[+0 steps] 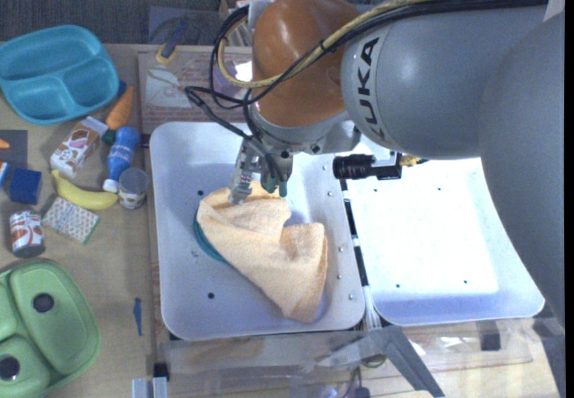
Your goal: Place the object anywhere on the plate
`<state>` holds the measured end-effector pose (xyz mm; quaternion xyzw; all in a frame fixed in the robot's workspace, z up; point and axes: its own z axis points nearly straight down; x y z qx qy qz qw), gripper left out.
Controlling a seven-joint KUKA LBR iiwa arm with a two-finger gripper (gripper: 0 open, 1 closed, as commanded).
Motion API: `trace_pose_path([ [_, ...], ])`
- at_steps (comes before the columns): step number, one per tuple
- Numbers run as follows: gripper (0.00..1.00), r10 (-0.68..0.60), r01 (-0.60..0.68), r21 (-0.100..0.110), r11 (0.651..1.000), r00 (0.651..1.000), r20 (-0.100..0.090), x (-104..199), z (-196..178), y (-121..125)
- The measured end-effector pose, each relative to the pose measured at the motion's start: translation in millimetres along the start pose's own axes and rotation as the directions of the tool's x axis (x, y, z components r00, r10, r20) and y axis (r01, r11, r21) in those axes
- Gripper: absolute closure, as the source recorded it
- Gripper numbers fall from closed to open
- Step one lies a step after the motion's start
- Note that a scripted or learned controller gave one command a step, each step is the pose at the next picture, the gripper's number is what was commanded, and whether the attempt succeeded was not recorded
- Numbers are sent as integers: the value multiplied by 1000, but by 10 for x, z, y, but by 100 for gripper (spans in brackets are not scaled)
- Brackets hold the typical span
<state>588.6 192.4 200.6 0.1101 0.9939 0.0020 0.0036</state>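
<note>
Two white bins sit side by side on the desk (108, 253), and the action is all in the left bin (175, 172). The arm (430, 73) sweeps in from three o'clock, its orange band (291, 56) hanging over the bin's far edge. The gripper (260, 186) points down at the twelve o'clock end of a tan cloth (269, 248) — its fingers (240, 183) are apart, tips right at the cloth's upper edge, and whether they pinch any fabric is too close to call. Nothing is visibly held between them.

The cloth is a crumpled, roughly triangular heap spread across the middle of the left bin, running toward five o'clock. From under its nine o'clock side peeks a thin teal arc — the plate's (199, 242) rim, the rest covered by the cloth.

The right bin (430, 244) lies at three o'clock, brightly lit.

Out on the desk at nine o'clock: a banana (82, 192), a blue bottle (119, 154), a small can (133, 186) and a carton (74, 147). A blue tray (58, 73) lies at ten o'clock, a green tray (40, 324) at seven.
</note>
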Motion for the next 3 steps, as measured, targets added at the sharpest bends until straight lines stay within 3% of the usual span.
trace_pose_path([
  [1,0,0,0,0,1000,1000,0,-1,-1,-1],
  [2,0,0,0,0,1000,1000,0,-1,-1,-1],
  [3,0,-226,226,0,974,974,2,-547,-564,-250],
])
